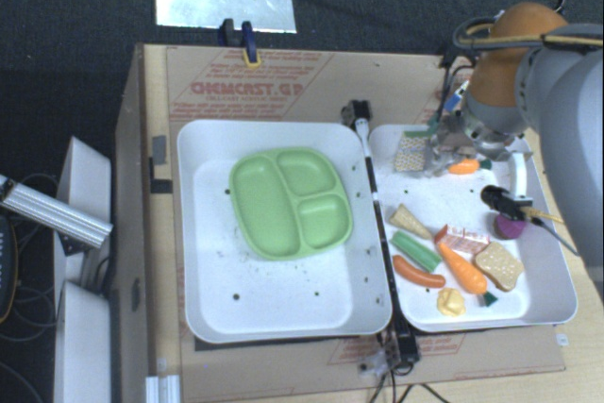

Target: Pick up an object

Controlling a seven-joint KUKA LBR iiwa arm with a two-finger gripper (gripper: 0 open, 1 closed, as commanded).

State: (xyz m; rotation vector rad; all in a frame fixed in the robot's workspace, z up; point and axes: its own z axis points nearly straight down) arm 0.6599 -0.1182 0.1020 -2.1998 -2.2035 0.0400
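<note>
My gripper is low over the far end of the right bin, reaching in from the right. A small orange piece lies just right of it, and a speckled beige square just left; whether it touches either I cannot tell. Nearer the front of this bin lie a cream wedge, a green stick, a red sausage, a carrot, a bread slice, a yellow lump, a red-and-white packet and a purple piece.
The left bin holds a green divided plate. A ridge separates the two bins. The grey arm covers the right bin's far right corner.
</note>
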